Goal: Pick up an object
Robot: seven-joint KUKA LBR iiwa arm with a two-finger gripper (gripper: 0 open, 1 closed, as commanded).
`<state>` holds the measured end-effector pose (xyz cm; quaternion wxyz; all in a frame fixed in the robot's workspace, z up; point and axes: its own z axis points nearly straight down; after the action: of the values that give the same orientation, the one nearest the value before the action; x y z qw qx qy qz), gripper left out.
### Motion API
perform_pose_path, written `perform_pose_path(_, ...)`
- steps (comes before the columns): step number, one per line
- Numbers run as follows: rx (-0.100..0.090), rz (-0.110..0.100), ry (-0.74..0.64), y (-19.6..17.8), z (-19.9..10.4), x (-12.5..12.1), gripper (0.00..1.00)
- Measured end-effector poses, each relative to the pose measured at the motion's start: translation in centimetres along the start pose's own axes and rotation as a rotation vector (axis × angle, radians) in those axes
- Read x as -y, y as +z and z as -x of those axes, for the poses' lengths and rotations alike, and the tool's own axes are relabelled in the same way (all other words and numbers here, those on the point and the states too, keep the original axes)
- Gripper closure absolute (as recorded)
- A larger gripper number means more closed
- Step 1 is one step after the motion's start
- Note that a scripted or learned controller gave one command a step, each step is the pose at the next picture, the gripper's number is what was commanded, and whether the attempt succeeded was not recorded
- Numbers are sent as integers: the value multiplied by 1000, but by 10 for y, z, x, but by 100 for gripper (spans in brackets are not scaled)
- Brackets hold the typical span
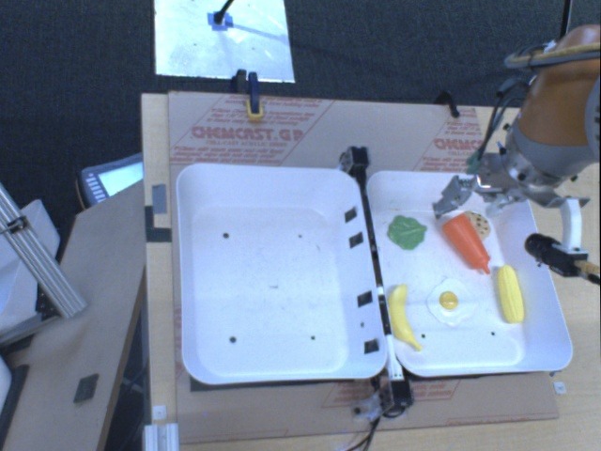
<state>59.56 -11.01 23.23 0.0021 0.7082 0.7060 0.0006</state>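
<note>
A: Where is the end effector (462, 195)?

B: Over the far part of the right bin (554, 346), hanging off the grey arm (554, 111) that comes in from the right. It sits above the bin floor, tilted toward the left.

A: Is it released or clenched?

B: I cannot tell. The metal parts at its tip are too small and blurred to read, and nothing shows between them.

A: What lies closest to it?

B: The carrot (467, 241), just below and beside it, pointing away toward the near right. A cookie (480, 222) peeks out just behind the carrot's broad end. I cannot tell whether the end effector touches either one.

A: And the rest?

B: The green leaf (407, 232) lies to its left, a little nearer the camera. The egg (450, 302) is farther toward the near side, past the carrot's tip. The corn (510, 293) lies to the right of the egg, and the banana (402, 317) is the farthest off, at the near left of that bin by the divider.

A: The other bin?

B: The left bin (272, 271) is well to the left of the end effector, on the same bench (160, 280).
</note>
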Motion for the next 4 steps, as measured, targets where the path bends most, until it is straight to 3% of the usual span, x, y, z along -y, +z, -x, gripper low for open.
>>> perform_pose_path(1, -2, -9, 0, 33, 23, 62, 0)
perform_pose_path(2, -4, 2, -15, 48, -43, -15, 0)
perform_pose_path(3, -2, -10, -5, 152, -27, -32, 0)
perform_pose_path(4, -2, 1, -6, 135, -27, -35, 100)
